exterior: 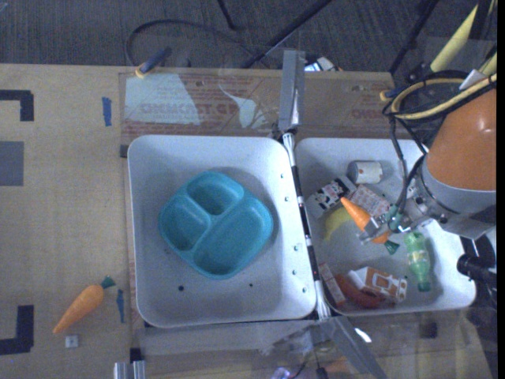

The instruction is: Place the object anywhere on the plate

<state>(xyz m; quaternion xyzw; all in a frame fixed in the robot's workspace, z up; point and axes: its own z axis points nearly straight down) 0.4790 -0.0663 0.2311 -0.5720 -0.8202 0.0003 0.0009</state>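
Two white bins sit side by side on a pale wooden bench (pixel 63 235) marked with black tape corners and short blue strips. Dark carpet lies beyond the bench's far edge, crossed by black cables and stand legs. The left bin (pixel 150 164) holds a teal plate (pixel 215 224) with three compartments, lying flat near the middle. The right bin (pixel 316 152) holds the clutter: a grey can (pixel 364 170), a cow-patterned toy (pixel 330 197), a yellow banana (pixel 337 221), a green bottle (pixel 417 260), a carton (pixel 384 281) and a red piece (pixel 359 297). The gripper (pixel 379 233) hangs over this bin with an orange carrot (pixel 356 212) at its tip; whether the carrot is pinched I cannot tell. Another carrot (pixel 79 307) lies on the bench, left of the bins.
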